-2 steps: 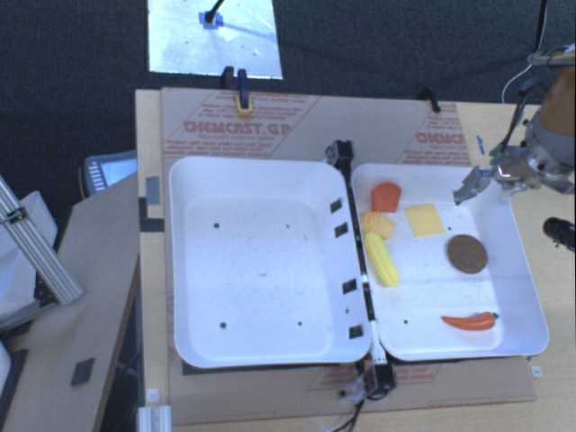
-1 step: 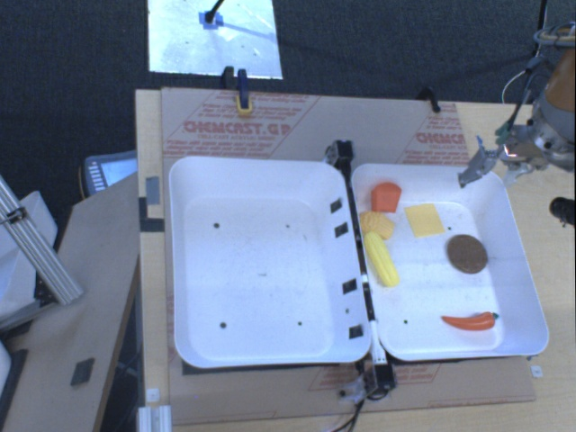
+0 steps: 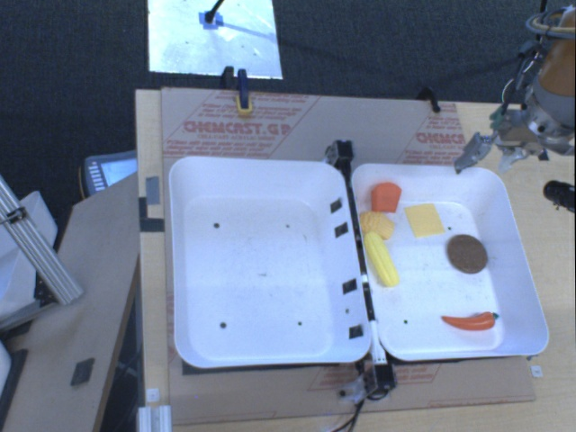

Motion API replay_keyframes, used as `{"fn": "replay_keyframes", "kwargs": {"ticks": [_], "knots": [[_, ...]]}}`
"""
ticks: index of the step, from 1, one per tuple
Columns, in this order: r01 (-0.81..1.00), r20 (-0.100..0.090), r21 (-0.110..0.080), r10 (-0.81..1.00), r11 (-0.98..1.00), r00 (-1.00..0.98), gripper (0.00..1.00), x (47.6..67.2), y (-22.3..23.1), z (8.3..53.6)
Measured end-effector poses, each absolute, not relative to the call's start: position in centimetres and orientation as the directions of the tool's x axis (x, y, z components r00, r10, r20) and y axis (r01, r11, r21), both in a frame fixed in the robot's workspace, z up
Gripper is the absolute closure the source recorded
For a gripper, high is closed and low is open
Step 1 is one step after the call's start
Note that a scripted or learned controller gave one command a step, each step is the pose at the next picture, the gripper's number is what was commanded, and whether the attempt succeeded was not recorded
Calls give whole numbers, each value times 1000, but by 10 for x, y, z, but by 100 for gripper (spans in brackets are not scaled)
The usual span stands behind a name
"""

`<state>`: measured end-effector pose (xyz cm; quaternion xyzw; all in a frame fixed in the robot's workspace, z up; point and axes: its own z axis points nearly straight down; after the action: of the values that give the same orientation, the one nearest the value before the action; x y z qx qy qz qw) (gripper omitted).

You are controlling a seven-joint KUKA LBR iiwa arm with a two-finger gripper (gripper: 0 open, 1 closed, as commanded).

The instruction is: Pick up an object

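Note:
The right bin (image 3: pixel 517 268) holds several toy foods. An orange-red block (image 3: pixel 385 196) lies near its back left, with a yellow lumpy piece (image 3: pixel 376 224) and a yellow corn cob (image 3: pixel 381 258) in front of it along the divider. A flat yellow square (image 3: pixel 424 220) and a brown disc (image 3: pixel 467 254) sit in the middle. A red chili pepper (image 3: pixel 469 321) lies near the front. My gripper (image 3: pixel 488 158) hovers over the bin's back right rim, raised above the objects. It is open, with nothing between its fingers.
The left bin (image 3: pixel 261 264) sits beside the right one, joined by a black-clipped divider (image 3: pixel 353 241). Both rest on a cardboard sheet (image 3: pixel 297 124) on the bench. A shiny metal plate (image 3: pixel 214 23) lies behind them.

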<state>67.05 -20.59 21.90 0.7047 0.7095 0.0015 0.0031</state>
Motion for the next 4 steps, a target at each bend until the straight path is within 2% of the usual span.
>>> {"fn": "replay_keyframes", "kwargs": {"ticks": [3,4], "knots": [[1000,-2,7,1000,6,-6,0,669,-206,304],[1000,-4,12,1000,7,-7,0,670,-206,385]]}}
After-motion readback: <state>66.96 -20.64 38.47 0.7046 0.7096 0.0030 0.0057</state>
